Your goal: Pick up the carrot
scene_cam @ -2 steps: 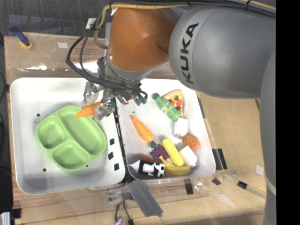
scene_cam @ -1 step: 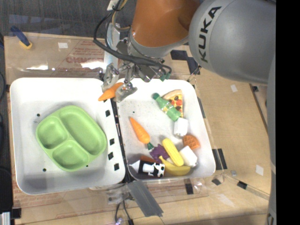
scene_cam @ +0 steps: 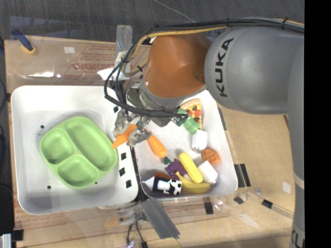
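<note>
The small orange toy carrot (scene_cam: 122,137) lay at the gripper (scene_cam: 130,129), its long axis slanting from upper right down to lower left, its pointed end toward the green three-compartment plastic plate (scene_cam: 77,151). It sat over the dividing rims where the two bins meet, just beside that plate's right edge, and appeared raised off the bin floor rather than resting on it. The metal fingers looked closed on the carrot's thicker upper end, so the carrot seemed clamped between them. A second orange carrot-like piece (scene_cam: 157,145) lay farther from the plate, in the right white bin (scene_cam: 226,143), just below and right of the gripper, apart from it. The grey arm with its orange band (scene_cam: 173,66) reached in from the right, wrist pointing down. By judgement the grasp was made and the lift under way; the grip near one end could let the carrot pivot or slip.
</note>
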Motion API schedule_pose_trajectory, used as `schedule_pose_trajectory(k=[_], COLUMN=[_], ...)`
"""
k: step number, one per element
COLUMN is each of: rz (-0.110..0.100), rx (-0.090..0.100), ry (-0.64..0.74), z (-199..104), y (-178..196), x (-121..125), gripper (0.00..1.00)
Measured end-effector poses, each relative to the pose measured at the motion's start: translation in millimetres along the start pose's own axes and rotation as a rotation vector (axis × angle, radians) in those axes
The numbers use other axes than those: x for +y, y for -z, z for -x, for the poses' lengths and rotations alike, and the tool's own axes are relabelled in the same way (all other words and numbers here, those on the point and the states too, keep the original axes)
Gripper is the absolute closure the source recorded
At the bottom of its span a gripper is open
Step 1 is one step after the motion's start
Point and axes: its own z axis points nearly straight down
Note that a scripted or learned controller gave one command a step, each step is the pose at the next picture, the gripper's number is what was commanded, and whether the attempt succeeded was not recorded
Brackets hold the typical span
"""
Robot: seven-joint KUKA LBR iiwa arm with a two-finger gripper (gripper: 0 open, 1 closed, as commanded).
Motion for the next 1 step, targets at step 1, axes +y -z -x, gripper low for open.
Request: schedule_pose_trajectory(k=[1], rz=[-0.005], rx=[-0.003], ry=[0.046], z=[-75.5], y=[6.9], x=[-1.0], gripper=[1.00])
